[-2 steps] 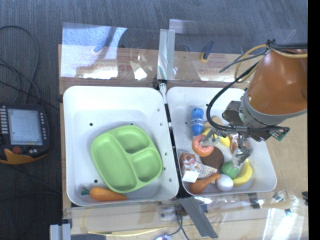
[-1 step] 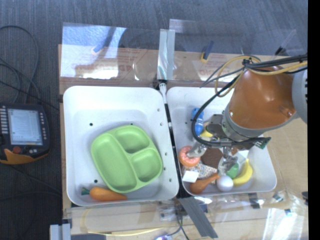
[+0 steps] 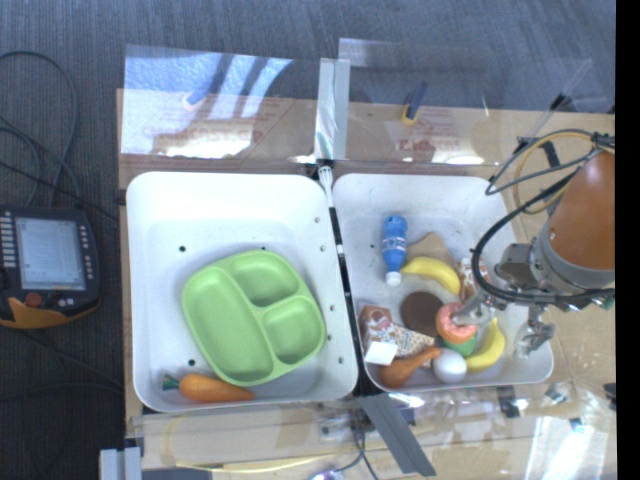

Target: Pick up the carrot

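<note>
Carrot (image 3: 213,389) seen in left bin (image 3: 150,228), near-left corner, lying flat, touched by green tray (image 3: 255,315). Judged light, rigid, smooth; best taken across thick middle. Right bin (image 3: 500,190) crowded: bottle (image 3: 394,246), bananas (image 3: 433,273). Gripper (image 3: 505,326) poised there, far right of carrot; jaw state cannot be told.
</note>
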